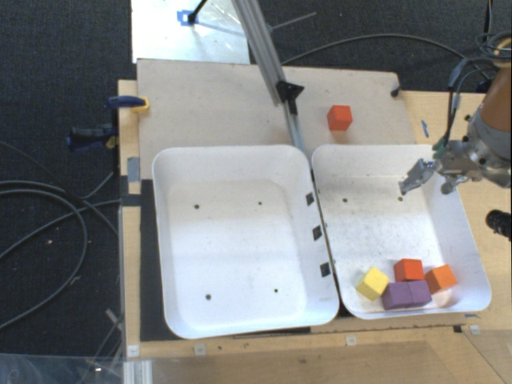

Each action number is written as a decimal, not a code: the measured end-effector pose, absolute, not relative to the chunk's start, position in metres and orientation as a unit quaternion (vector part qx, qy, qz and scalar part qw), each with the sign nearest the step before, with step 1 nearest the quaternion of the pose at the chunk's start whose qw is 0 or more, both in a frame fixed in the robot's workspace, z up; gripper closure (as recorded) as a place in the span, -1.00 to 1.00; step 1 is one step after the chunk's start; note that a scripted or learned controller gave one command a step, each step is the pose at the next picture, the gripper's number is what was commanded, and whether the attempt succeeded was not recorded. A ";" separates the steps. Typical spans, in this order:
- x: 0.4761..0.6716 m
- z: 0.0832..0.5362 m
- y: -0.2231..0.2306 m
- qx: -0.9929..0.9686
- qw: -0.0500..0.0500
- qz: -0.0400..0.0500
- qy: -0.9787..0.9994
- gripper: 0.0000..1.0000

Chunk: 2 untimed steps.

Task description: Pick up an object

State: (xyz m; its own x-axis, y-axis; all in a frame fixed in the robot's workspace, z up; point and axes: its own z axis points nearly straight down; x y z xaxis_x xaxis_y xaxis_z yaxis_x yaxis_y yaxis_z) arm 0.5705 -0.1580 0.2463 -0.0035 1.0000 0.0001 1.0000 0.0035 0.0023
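Blocks clustered at the near corner of the right bin (472,238), gripper (428,176) high above them.

Purple block (406,294), yellow block (372,282), red block (409,269) and orange block (441,278) sit touching or just beside one another against the bin's near wall. The gripper hangs over the bin's far part, holding nothing; whether its jaws are open, I cannot tell. Likely next: travel toward the camera, down to the cluster. Another orange cube (340,118) lies outside, beyond the bins.
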 end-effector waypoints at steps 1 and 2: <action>0.560 0.087 -0.205 0.707 -0.001 -0.001 0.707 -1.00; 0.655 0.105 -0.209 0.704 0.005 0.003 0.710 -1.00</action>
